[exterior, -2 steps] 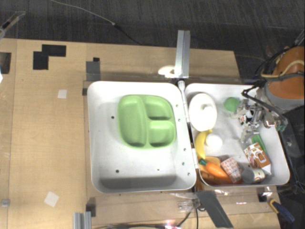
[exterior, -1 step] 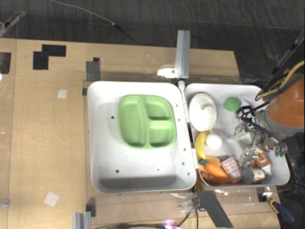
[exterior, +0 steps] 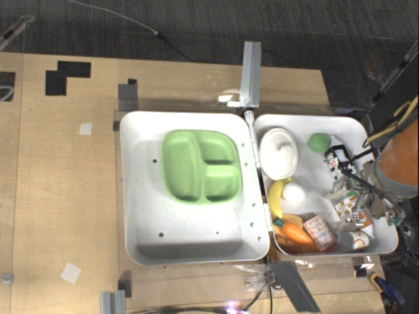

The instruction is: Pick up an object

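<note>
White plastic makes up both bins: the left bin [exterior: 141,175] carries a green divided tray [exterior: 200,165] lying flat near its middle, while the right bin [exterior: 353,124] is crowded with small things. A white bowl [exterior: 278,152] sits at its far left, a green ball [exterior: 319,142] just right of that, a yellow banana [exterior: 275,198] along the left wall with a white round object [exterior: 293,194] touching it, and an orange carrot-like piece [exterior: 294,234] at the near edge beside a small patterned box [exterior: 319,233]. The arm, its orange band [exterior: 399,162] at the right edge, reaches down over the right side of that bin, and the gripper [exterior: 353,198] hangs among cables and clutter there; whether it is open or closed cannot be told, and nothing can be seen in its grasp. Any of these would serve as the thing to pick. Judging by looks, the patterned box is probably the easiest: light, stiff, flat-sided, best pinched across its two narrow faces. The ball would likely roll away from a poor squeeze, the banana looks smooth and curved and is wedged against the wall, and the bowl offers little but its thin rim, which may slip
</note>
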{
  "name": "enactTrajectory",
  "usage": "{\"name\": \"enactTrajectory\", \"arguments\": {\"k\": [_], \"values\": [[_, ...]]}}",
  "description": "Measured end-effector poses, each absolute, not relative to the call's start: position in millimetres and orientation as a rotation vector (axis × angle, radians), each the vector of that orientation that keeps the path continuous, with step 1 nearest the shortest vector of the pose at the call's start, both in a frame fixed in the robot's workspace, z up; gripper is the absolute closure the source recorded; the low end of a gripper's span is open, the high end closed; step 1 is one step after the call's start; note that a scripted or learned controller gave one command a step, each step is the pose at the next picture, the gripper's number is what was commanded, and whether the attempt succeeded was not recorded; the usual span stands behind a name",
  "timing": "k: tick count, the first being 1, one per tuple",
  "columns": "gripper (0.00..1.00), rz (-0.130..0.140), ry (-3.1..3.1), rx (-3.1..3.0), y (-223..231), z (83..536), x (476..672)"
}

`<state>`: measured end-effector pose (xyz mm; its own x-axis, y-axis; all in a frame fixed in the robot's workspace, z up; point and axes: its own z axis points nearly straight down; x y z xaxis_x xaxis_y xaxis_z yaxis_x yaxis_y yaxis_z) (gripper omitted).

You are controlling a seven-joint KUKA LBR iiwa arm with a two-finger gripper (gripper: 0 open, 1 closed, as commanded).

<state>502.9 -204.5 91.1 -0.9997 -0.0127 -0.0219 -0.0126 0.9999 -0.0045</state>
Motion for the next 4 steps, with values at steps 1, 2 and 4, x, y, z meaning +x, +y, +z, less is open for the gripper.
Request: {"name": "enactTrajectory", "arguments": {"k": [1, 2, 4], "values": [[0.00, -0.010, 3.113, -0.026, -203.7, 91.4, 499.3], [0.00, -0.009, 3.112, 0.091, -205.0, 91.3, 498.1], [0.00, -0.010, 3.110, 0.084, -204.1, 91.8, 497.3]]}}
